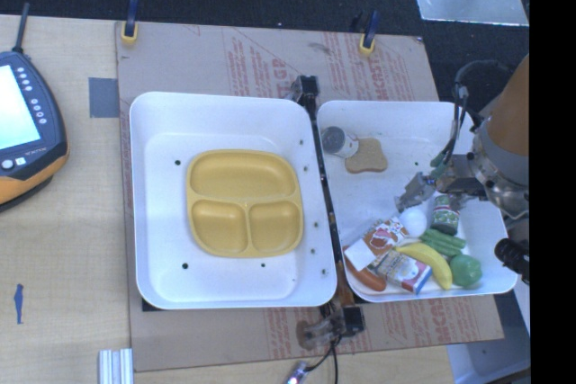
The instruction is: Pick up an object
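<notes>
At the far left you have a grey-and-orange pendant (22,126) lying on the bench. Next comes the left bin (144,193), with a yellow three-part tray (245,200) flat in its middle. In the right bin (396,117) a small grey cup (334,139) sits just beside a tan cookie (367,156) near the back. Toward the front lie a red-and-white packet (389,236), a white ball (413,220), a banana (428,258), a dark can (445,216) and green items (459,263), crowded together. Print on the packet is too small to read. Your gripper (430,184) hangs over that pile, just above the ball and beside the can; you cannot tell how its claw stands, or whether it touches anything.
</notes>
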Controlling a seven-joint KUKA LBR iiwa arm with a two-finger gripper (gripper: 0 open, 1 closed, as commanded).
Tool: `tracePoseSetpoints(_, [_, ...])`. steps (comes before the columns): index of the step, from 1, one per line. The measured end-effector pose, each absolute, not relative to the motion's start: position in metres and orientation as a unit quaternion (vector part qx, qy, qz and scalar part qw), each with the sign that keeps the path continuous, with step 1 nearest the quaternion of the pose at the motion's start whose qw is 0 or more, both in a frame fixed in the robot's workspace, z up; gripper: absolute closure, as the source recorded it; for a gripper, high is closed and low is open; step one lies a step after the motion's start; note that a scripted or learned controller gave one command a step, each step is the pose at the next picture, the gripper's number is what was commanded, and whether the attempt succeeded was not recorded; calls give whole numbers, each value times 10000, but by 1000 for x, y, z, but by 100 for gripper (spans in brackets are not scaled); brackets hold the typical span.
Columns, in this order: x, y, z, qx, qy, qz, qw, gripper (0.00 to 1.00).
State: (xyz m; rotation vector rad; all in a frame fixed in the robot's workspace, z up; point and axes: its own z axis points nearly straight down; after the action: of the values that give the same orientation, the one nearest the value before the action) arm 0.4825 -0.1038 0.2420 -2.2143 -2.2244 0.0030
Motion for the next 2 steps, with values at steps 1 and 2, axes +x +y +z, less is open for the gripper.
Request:
tracePoseSetpoints(1, [484,-86,191,-7049,-7093,18,12,0])
tracePoseSetpoints(2, [484,-94,138,-7052,-7090,-13,-21,0])
